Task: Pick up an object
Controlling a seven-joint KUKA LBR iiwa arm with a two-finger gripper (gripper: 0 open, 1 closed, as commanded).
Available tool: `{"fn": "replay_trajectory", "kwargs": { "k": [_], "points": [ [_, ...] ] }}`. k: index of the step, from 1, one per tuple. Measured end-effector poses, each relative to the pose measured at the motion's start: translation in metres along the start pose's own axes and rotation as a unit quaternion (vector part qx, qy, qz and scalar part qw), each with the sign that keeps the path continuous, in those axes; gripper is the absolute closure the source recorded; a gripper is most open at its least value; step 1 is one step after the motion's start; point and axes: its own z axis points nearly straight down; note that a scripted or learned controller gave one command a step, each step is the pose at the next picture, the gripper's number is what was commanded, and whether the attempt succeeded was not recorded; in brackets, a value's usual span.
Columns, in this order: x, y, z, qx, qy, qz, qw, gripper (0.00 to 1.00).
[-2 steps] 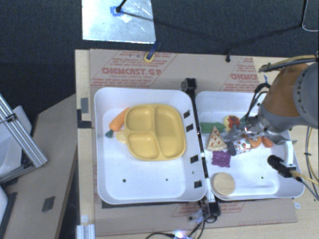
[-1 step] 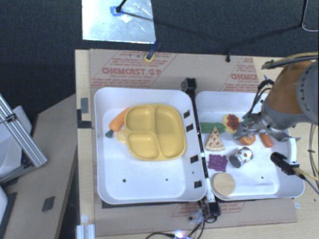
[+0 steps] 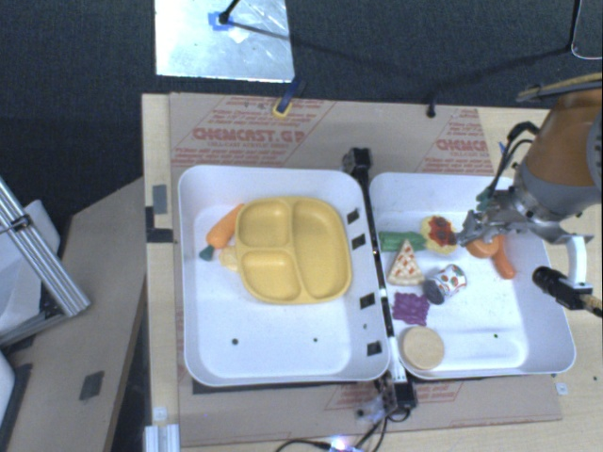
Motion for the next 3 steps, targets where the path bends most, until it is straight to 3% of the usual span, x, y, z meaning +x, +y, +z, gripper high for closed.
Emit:
{"fn": "replay_trajectory", "kwargs": {
  "k": [1,3],
  "points": [
    [0.0,0.002,-0.054,0.0,0.0,0.0,1.0,1.0],
    [0.096,0.064,-0.072,0.002,0.002,-0.003,1.0,1.0]
  ]
}}
